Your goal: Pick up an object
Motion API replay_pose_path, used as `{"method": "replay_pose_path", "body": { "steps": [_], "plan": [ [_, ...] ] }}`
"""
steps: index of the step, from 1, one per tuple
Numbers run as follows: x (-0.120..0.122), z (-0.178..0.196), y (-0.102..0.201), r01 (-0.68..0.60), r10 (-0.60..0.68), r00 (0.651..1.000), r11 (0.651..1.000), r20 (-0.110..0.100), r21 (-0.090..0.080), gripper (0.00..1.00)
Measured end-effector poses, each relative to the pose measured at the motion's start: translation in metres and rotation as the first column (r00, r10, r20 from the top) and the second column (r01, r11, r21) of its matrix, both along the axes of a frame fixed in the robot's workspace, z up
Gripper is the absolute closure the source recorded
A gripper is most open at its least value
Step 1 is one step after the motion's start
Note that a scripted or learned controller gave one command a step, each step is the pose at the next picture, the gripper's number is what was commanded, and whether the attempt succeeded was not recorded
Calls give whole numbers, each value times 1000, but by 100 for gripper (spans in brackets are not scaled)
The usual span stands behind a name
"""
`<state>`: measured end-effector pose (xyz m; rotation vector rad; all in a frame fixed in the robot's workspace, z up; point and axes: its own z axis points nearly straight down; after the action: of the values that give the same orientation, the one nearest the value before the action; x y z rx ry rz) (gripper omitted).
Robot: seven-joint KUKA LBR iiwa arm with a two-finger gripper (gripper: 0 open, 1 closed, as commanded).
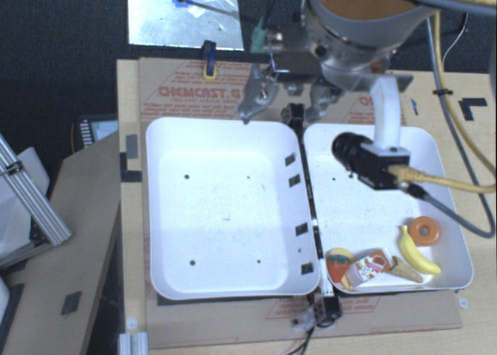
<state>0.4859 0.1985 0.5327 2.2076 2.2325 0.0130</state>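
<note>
Several small objects lie in the front corner of the right bin (435,151): a yellow banana (418,252), an orange ring-shaped piece (424,229), a red-orange round item (339,262), a white and red packet (370,266) and a small brown wedge (405,271). My gripper (286,105) hangs high over the back rim where the two bins meet, far from those objects. Its two grey fingers (253,99) are spread apart and open, with nothing between them.
The left bin (167,190) sits beside the right one on a cardboard sheet (194,89). A black cylindrical unit (363,159) on a white bracket hangs from the wrist over the right bin, with yellow cable (450,182) trailing right.
</note>
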Motion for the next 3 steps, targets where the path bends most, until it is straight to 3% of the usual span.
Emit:
{"method": "replay_pose_path", "body": {
  "steps": [1, 2, 3],
  "plan": [
    [0, 3, 38, 3, -3, 1000, 1000, -5, -2, 0],
    [1, 3, -8, 14, -14, 1000, 1000, -5, -5, 0],
    [0, -56, 38, 3, -3, 1000, 1000, -11, -5, 0]
  ]
}}
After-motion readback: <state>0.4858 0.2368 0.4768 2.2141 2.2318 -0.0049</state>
